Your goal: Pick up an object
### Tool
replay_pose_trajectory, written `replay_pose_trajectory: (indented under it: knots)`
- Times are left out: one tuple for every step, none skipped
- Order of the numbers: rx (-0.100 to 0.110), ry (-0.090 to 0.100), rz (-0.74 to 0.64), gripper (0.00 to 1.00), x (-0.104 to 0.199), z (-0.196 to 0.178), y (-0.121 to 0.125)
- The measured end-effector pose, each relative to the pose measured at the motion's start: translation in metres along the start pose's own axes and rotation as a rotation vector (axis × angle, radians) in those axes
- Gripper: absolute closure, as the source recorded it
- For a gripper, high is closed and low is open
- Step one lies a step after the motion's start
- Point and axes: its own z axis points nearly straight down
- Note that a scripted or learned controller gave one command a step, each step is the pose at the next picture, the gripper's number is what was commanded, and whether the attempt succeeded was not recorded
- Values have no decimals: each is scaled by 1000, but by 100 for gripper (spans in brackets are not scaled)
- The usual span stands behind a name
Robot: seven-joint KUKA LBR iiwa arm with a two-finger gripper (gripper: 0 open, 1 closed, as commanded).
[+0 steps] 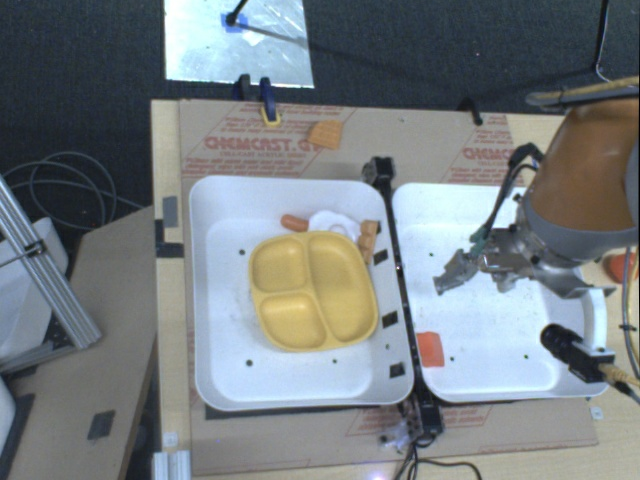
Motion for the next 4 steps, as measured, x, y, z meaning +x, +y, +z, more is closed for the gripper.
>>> replay_pose_trajectory:
  knots:
    - [-18, -10, 13, 0, -86, -138, 0]
    - [4, 1, -1, 0, -4, -54, 17]
    - [3, -1, 2, 0, 32, -6, -1]
    - [-10, -8, 16, 0, -59, -72, -1]
